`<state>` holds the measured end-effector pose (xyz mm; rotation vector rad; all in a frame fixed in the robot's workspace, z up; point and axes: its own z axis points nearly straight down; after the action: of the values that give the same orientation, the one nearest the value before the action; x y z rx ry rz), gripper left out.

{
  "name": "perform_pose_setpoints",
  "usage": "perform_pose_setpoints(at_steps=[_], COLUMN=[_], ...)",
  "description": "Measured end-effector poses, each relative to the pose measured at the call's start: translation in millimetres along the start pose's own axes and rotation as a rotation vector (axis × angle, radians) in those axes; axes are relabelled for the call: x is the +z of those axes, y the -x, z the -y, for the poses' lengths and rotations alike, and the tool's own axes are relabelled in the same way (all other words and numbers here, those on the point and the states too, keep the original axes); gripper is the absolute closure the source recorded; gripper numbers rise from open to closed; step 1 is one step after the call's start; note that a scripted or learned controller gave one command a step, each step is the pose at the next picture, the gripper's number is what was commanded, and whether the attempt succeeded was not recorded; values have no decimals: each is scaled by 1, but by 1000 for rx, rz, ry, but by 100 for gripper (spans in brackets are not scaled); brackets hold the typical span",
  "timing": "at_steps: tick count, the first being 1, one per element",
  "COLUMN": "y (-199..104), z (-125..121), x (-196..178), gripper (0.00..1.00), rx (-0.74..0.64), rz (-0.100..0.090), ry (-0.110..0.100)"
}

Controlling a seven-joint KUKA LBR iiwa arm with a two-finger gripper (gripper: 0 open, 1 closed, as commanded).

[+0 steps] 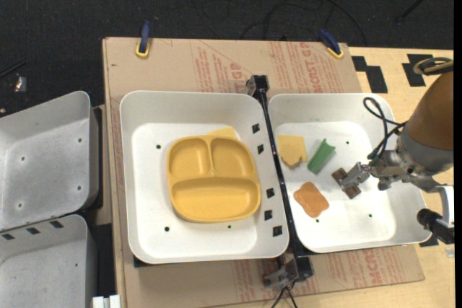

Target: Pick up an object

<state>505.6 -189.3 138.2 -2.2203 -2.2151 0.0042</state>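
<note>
Pincer (348, 181): dark two-finger unit at the end of the grey arm (433, 133), entering from the right and poised over the floor of the right bin (375, 227); whether its fingers are parted or closed cannot be told, and nothing is visible between them. Green block (320, 156): nearest item, up and to the left of the pincer, close but apart from it, lying tilted on the bin floor. Orange-brown piece (311, 199): flat, rounded, below and to the left of the pincer, likewise near and not touching. Yellow piece (291, 151): pale, blocky, just left of the green block, close to the bin's left wall. Left bin (144, 227): adjoins the right bin along a dark divider with clips; holds a yellow divided tray (214, 179) with three compartments, a pale yellow flat item partly under its upper edge. Worktop (188, 65): brown board carrying both bins, blue-and-yellow clamps at its far edge.
</note>
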Motion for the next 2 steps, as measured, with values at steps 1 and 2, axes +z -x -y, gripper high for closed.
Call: perform_pose_setpoints(at_steps=[1,2], y=[-1,0], z=[1,-1], x=[49,36], gripper=[0,100], rx=[-1,1], rz=[0,2], ry=[2,6])
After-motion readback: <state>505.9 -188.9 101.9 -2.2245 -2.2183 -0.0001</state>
